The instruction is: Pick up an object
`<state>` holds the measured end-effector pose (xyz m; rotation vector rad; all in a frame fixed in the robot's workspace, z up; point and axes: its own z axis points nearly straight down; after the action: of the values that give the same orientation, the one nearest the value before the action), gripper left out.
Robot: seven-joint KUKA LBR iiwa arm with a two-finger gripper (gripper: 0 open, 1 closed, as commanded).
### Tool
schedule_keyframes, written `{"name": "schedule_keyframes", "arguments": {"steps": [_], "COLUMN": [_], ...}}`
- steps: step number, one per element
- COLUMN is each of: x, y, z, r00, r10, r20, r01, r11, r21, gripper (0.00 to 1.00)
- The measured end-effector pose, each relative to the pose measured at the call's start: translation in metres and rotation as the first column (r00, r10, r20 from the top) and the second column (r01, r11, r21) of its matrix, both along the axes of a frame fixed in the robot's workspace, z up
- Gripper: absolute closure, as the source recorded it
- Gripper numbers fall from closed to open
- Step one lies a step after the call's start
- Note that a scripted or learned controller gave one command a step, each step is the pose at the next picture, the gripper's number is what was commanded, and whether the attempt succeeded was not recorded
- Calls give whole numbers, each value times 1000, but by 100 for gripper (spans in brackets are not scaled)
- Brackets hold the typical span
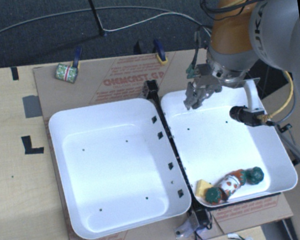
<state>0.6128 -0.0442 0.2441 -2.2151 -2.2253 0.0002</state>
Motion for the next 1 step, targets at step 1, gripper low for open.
{"name": "schedule_keyframes", "arguments": {"steps": [1], "x": [-15], "y": [51], "z": [6], "r00": [1000], "r10": [0], "r20": [1], "r01": [0], "r11": [1000], "r21": [0], "gripper": [100]}}
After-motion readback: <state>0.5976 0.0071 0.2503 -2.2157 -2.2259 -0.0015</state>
